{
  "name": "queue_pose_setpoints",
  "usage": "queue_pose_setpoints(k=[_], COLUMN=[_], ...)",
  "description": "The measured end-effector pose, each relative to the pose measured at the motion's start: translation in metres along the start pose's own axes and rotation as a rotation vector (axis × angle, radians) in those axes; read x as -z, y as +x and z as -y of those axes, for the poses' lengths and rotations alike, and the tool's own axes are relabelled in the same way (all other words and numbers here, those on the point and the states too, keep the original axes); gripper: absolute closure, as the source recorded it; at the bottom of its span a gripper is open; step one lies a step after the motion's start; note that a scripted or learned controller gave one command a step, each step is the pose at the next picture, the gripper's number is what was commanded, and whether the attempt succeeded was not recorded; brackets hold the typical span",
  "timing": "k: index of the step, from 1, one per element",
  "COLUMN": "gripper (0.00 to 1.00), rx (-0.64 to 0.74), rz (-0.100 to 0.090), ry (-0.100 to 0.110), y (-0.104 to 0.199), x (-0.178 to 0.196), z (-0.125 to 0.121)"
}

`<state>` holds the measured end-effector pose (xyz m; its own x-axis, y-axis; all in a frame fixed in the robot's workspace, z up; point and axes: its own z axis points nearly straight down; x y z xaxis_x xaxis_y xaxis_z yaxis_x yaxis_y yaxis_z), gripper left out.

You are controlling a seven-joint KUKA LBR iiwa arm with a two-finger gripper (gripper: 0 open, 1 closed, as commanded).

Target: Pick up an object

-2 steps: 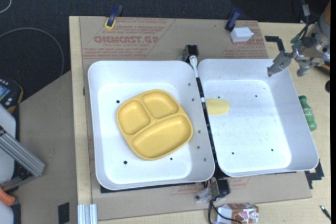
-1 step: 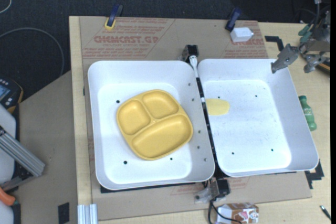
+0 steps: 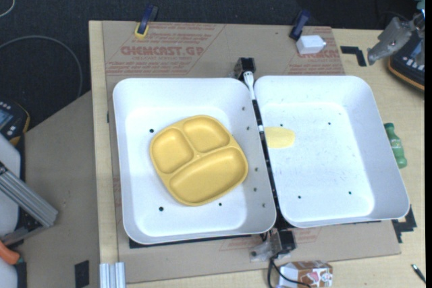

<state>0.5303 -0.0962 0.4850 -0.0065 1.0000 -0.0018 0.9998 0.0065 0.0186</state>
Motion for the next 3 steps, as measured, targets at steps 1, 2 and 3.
queue_pose_setpoints(k=[1, 2, 3], gripper=[1.0, 1.0, 1.0], rx=[-0.004, 0.001, 0.0], rz=[0.002, -0.004, -0.003], ry=[0.012, 0.027, 0.022], y=[-0.003, 0.091, 0.162], x=[0.002, -0.078, -0.087], z=[-0.001, 0.033, 0.053])
